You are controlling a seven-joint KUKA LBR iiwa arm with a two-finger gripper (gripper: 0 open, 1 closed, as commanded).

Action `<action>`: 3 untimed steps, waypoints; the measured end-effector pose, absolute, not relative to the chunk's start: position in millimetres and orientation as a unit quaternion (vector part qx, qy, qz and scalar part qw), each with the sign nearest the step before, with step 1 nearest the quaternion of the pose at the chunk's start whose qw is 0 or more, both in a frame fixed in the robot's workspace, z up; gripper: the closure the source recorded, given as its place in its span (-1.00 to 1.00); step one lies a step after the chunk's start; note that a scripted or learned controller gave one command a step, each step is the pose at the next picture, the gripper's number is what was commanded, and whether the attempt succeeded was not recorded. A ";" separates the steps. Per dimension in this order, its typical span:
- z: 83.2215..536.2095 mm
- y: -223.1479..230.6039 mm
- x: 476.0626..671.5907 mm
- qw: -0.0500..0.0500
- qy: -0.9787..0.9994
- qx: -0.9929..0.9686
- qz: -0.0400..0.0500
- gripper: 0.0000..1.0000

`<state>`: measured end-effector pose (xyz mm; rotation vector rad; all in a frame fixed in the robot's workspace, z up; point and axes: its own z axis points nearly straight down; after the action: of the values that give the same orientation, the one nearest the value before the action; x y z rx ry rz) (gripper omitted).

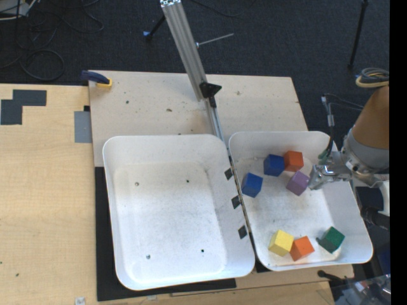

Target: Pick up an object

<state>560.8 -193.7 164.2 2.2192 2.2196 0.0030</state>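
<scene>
- The gripper sits low in the right bin, right beside the purple block. I think this block is the one it is going for.
- I cannot tell if the gripper is spread, squeezed tight or holding anything — it is too small and blurry to see.
- The purple block looks like it touches the gripper's tip, but it lies on the bin floor and I do not see it held.
- What could go wrong: the gripper comes at the block from the side, so it might just push the block along the floor and miss the grab.
- The purple block looks turned at a slant. The gripper could catch it on the corners, and then it might slip or pop out.
- The orange block and a blue block sit close behind the purple one. A push could bump the purple block into them.
- The arm hangs over the bin's right wall — a low move could knock that wall and shake the bin.
- The right bin holds seven blocks. Beside those three there is a second blue block near the left wall.
- At the front of that bin sit a yellow block, another orange block touching it, and a green block near the corner.
- The left bin has a bare white floor with only small dark specks on it.
</scene>
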 end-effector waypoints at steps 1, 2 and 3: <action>215.2 -194.8 561.6 0.002 0.707 0.707 0.001 1.00; 206.4 -143.5 573.1 -0.002 0.708 0.706 0.000 1.00; 198.7 -92.2 587.0 -0.003 0.709 0.706 0.000 1.00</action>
<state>587.0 -92.2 198.7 2.2207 2.2297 -0.0009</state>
